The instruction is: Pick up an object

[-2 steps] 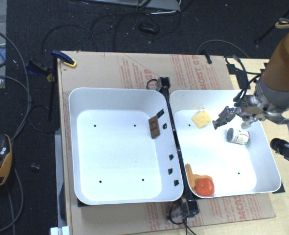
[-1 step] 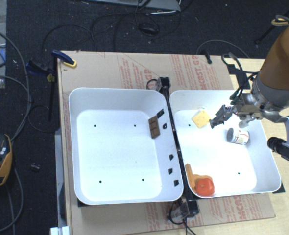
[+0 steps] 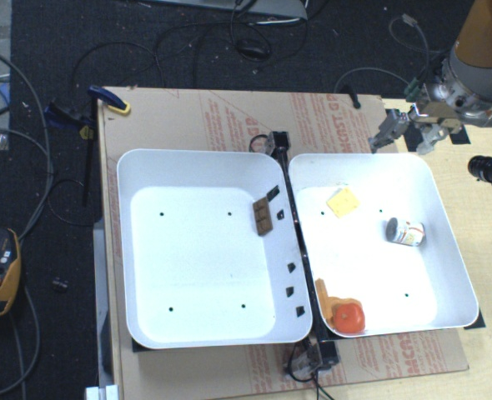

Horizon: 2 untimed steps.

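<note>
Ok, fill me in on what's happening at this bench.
The arm's gripper hovers above the far edge of the right bin, holding nothing. That bin contains a yellow square piece, a small white can on its side and a red tomato-like toy. A brown block lies in the left bin. No pick has been made yet.

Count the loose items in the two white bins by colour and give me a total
Brown: 1, the brown block in the left bin.
Yellow: 1, the yellow piece in the right bin.
White: 1, the small white can, lying on its side.
Red: 1, the tomato-like red item.
Orange: 1, the orange piece beside it.
Total: 5
</note>
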Available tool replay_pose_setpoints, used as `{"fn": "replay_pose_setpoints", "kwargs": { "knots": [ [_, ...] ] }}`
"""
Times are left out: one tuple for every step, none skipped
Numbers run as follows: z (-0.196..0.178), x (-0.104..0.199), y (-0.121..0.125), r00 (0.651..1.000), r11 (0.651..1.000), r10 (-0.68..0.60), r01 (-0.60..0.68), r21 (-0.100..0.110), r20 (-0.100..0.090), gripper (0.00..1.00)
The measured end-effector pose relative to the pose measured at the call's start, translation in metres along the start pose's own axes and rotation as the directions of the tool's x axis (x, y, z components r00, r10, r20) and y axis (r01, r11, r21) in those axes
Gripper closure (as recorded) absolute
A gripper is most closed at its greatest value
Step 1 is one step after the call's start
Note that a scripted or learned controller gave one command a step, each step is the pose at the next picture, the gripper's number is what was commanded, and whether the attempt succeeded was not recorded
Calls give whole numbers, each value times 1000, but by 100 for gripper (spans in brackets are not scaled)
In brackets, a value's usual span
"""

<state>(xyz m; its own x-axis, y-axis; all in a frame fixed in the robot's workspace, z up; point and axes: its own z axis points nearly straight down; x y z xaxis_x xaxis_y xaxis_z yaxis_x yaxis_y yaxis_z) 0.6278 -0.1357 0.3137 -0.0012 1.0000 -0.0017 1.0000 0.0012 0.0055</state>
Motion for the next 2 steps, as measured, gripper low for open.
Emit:
{"fn": "replay_pose_setpoints", "kwargs": {
  "knots": [
    [40,-7,22,1000,1000,0,0,6,-2,0],
    [83,-8,30,1000,1000,0,0,8,-2,0]
  ]
}}
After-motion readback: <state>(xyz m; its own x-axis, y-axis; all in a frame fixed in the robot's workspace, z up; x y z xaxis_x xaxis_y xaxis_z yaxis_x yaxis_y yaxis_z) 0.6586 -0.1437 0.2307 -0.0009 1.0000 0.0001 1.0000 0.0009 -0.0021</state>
